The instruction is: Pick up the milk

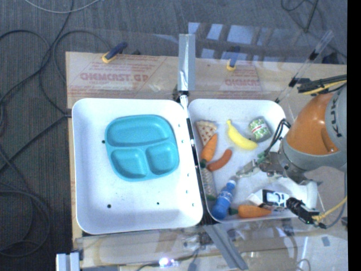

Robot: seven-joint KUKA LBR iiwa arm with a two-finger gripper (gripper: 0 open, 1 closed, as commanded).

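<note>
Two white bins sit side by side. The left bin (90,208) holds a blue compartment tray (141,145), and the right bin (237,107) holds the loose items. The arm (313,131) enters from the right over the right bin, and its gripper (256,167) hangs above the bin's middle. Whether the gripper is spread or closed cannot be told at this resolution, and no item can be made out in its grasp. A blue-and-white bottle (224,199), judged to be the milk, lies on its side at the near-left of the right bin, close to the wall shared with the left bin. Its long axis runs from the near-left up toward the far-right, with the cap at the far end. From the gripper the bottle lies to the left and nearer, a short way off. A carrot (254,211) lies just to its right along the near wall. A sausage (220,158) lies beyond the cap, apart from it. The banana (241,137) is farther off, clear of the approach.
</note>
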